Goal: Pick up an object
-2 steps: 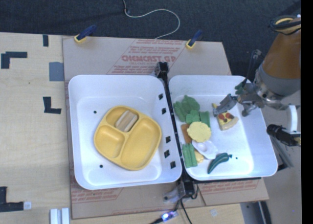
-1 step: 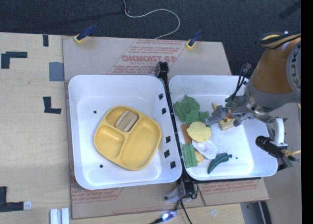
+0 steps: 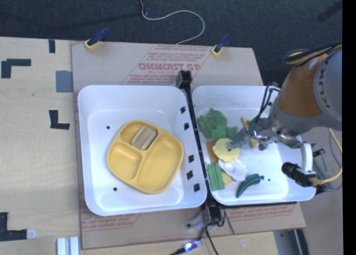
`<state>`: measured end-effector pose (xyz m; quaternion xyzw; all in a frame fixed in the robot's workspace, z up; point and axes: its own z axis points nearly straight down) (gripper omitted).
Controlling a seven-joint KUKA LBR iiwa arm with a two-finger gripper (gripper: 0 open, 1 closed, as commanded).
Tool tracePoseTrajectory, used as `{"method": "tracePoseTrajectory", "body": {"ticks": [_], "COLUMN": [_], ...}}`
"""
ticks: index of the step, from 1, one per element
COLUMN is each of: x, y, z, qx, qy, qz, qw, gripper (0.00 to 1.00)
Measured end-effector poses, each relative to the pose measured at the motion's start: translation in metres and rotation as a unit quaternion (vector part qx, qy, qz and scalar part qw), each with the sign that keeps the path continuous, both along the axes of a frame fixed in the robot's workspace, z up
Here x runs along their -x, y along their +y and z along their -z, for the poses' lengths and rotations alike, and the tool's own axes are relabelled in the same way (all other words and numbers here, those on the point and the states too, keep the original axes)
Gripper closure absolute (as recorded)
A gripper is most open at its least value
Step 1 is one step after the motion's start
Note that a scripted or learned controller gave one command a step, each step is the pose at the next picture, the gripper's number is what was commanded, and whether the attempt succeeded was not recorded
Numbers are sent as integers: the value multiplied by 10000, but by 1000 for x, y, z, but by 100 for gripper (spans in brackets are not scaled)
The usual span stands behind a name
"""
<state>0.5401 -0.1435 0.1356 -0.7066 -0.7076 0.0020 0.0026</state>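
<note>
My gripper [image 3: 239, 140] reaches into the right bin [image 3: 278, 190] from the right, its tip low over a pile of toy food. It sits right at the edge of a round pale-yellow piece [image 3: 224, 149]. Around that piece lie a green leafy item [image 3: 213, 121], a white piece [image 3: 233, 168], a dark green pod [image 3: 248, 183], a green ribbed block [image 3: 214, 173] and a small orange bit [image 3: 211, 145]. Whether anything is held between the gripper's tips is not clear from this angle.
The left bin [image 3: 92, 137] holds a yellow divided plate [image 3: 156, 165] with a tan block [image 3: 144, 136] in its upper compartment. A black divider [image 3: 192, 131] runs between the bins. The grey and orange arm [image 3: 303, 98] covers the right bin's right side.
</note>
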Motion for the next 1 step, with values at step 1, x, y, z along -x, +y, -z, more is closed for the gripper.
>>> {"method": "tracePoseTrajectory", "body": {"ticks": [1], "x": [0], "y": [2], "z": [52], "qx": [-2], "qy": [-18], "qz": [-2], "qw": [10000], "gripper": [0]}}
